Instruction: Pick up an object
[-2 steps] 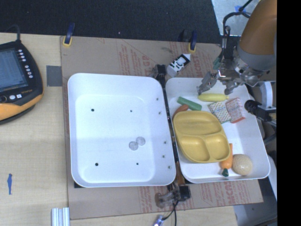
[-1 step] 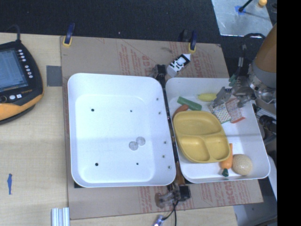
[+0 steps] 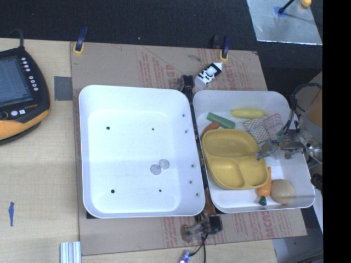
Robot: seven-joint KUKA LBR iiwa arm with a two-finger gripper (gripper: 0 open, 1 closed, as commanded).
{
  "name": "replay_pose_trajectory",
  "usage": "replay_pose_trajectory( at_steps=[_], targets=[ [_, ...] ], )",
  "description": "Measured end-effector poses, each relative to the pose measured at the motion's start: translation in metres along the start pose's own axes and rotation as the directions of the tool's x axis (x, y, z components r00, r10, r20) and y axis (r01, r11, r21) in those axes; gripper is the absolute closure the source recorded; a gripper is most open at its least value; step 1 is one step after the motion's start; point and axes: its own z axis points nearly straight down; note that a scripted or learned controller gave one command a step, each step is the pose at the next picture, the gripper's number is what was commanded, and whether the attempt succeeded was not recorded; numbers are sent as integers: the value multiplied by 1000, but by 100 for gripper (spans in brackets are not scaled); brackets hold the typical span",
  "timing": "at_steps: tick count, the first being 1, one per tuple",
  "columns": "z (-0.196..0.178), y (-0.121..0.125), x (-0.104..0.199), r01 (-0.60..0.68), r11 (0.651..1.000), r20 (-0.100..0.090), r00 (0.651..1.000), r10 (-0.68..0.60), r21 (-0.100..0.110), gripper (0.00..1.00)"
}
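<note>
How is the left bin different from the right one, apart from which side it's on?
The left bin holds just two small clear discs near its middle; the right bin is crowded, with a yellow divided dish, a banana and other bits. The left bin looks wider than the right bin. The gripper is over the right bin, not the left. Both are shallow, white and round-cornered.

Even, fairly bright overhead light washes the two white bins (image 3: 88, 147) nearly flat, with soft shadow inside the left bin's far wall; the floor (image 3: 137, 10) beyond the desk (image 3: 33, 201) stays dark, and detail is slightly soft and grainy throughout
</note>
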Motion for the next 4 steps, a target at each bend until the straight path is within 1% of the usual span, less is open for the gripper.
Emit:
replay_pose_trajectory(
  at_steps=[1, 2, 3, 4],
  targets=[
    [-12, 65, 85, 3, 1000, -1, 1000, -3, -2, 0],
    [-43, 102, 116, -2, 1000, -2, 1000, 2, -3, 0],
    [-60, 75, 174, 2, 1000, 0, 1000, -2, 0, 0],
    [-60, 72, 123, -3, 1000, 0, 1000, 3, -3, 0]
  ],
)
